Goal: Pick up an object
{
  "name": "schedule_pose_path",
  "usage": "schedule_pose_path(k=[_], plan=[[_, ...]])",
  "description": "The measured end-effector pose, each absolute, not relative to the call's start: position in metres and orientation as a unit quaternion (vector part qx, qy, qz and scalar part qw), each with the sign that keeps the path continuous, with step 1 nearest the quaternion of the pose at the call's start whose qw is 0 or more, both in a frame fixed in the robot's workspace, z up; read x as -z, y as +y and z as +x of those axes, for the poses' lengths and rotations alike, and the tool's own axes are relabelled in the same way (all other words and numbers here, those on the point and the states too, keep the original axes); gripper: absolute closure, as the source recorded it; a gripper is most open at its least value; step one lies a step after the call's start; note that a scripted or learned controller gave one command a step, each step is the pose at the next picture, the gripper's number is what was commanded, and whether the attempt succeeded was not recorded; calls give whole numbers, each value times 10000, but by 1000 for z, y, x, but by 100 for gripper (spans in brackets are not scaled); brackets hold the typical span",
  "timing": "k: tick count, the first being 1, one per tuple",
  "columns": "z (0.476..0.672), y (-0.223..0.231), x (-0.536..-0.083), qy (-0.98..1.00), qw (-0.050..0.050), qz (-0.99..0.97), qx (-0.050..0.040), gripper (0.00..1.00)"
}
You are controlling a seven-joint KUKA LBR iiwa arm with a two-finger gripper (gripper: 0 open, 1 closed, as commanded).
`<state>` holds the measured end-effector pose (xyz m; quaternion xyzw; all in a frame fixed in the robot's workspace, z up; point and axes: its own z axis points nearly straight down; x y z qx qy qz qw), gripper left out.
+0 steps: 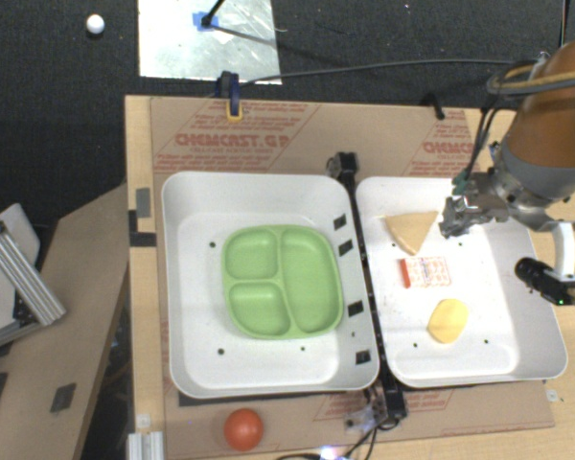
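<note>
Where the bench bears two white bins, the left bin holds one green divided tray; the right bin holds three items: one tan wedge, one red-printed packet, one yellow lump. One gripper just beside the wedge, finger state indeterminable. One orange ball outside.

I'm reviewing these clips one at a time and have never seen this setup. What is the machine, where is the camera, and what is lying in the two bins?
One camera looks down at a slant on a bench. The grey and orange robot arm reaches in from the right; its gripper hangs over the right bin, close beside a tan wedge. That bin also holds a small red and white packet and a yellow lump. The left bin holds a green divided tray. An orange ball sits outside the bins. Nothing visibly sits between the fingers.
</note>
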<state>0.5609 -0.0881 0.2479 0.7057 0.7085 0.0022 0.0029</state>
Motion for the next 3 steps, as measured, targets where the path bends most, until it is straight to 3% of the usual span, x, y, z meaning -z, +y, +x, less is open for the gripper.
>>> schedule_pose_path(k=[1, 3], plan=[[542, -35, -244, 7101, 0, 7041, -9, 100], [537, 75, -246, 7108, -3, 7034, -13, 100]])
